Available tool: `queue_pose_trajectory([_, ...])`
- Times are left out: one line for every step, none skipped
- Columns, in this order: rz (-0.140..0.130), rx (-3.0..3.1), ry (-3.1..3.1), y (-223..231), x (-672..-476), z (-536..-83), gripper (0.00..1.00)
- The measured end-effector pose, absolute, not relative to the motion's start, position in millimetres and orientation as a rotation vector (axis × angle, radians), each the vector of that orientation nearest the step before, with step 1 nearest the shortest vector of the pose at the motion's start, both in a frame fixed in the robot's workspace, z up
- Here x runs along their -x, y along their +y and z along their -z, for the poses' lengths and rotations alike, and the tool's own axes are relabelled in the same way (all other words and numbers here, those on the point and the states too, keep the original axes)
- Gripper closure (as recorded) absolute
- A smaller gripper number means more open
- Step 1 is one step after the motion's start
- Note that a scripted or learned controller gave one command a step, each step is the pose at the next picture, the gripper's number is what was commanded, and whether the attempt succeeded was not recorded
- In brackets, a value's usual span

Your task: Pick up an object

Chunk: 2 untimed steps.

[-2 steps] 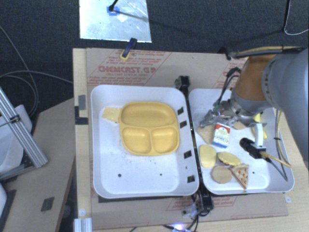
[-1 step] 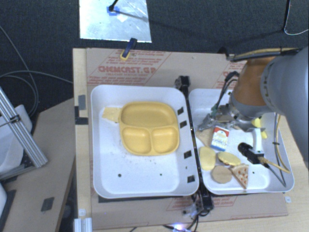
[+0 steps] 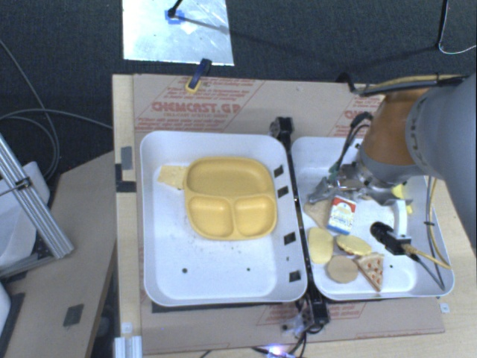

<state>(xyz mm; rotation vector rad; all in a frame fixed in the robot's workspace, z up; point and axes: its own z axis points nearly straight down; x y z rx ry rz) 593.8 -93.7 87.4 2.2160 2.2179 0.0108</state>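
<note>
My gripper hangs low over the upper left part of the right bin, its metal tip pointing left. Just below and to the right of it lies a small red, white and blue carton; whether the gripper touches it I cannot tell. Nearer the front lie a pale yellow oval piece, a yellow slice, a round tan biscuit and a toy pizza wedge. The grey arm with its orange band covers the bin's far right part.
The left bin holds a yellow divided plate with a pale yellow flat piece at its upper left edge. A black divider with clips runs between the bins. A shiny sheet lies beyond the bench.
</note>
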Motion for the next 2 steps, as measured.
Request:
queue_pose_trajectory([-0.015, -2.213, 2.219, -93.2, -595.2, -99.1, 1.00])
queue_pose_trajectory([-0.014, -2.214, 2.219, -93.2, -594.8, -98.2, 0.00])
